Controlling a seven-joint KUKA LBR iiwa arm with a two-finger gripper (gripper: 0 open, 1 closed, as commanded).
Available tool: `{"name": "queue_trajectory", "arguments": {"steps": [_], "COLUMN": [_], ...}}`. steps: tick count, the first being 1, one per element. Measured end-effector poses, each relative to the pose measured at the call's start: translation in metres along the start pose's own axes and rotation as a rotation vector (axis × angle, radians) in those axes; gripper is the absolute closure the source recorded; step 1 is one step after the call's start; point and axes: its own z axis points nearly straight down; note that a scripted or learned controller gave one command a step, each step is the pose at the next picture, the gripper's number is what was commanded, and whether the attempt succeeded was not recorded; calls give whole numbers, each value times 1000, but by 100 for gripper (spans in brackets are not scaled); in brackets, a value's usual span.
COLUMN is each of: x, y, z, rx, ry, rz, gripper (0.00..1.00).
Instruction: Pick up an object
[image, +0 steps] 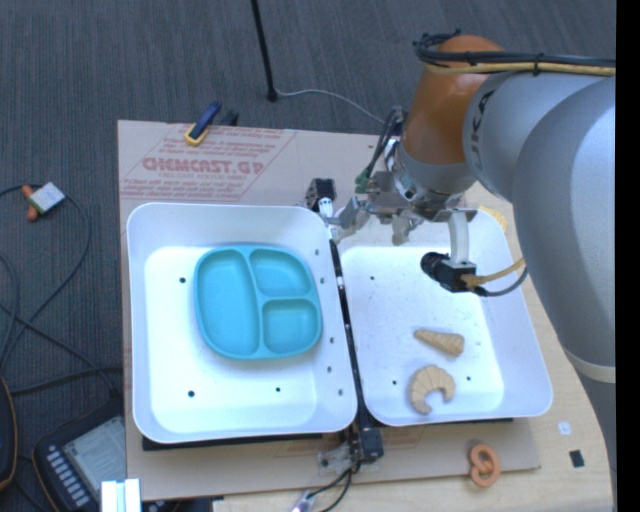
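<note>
Two tan toy pastries lie in the right bin (520, 350): a cone-shaped piece (441, 342) and, just below it, a curved croissant (431, 388). My gripper (376, 220) hangs over the far left corner of that bin, well above and to the left of both pastries, with nothing seen in it. A light blue divided plate (258, 302) rests in the left bin (160, 400).
The ridge between the two bins (343, 320) runs right below the gripper. An orange pretzel-like ring (484, 463) lies on the board in front of the right bin. A blue and yellow tool (203, 122) sits at the board's far edge.
</note>
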Motion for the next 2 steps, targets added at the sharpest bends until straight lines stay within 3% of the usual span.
{"name": "queue_trajectory", "arguments": {"steps": [1,2], "x": [-82,-89], "y": [-20,-153], "z": [109,112], "rx": [-1,-2], "ry": [-1,0], "rz": [2,3], "gripper": [0,0]}}
